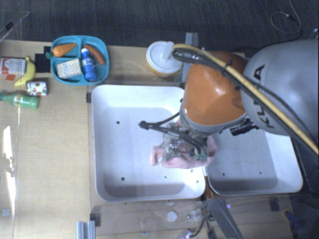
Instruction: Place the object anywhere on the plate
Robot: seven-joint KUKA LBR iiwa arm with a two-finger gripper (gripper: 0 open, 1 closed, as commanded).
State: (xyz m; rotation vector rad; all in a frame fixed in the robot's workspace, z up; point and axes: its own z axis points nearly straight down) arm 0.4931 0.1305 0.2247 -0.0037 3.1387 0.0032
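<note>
pink plate [175, 159] lies flat in left bin [117, 148], near its right wall, mostly hidden under the hand [185, 146]. looks like light, stiff plastic with a thin rim; likely slippery, so rim pinch is best. can't tell the hand's state. no separate object visible. right bin [259, 163] beside.
</note>
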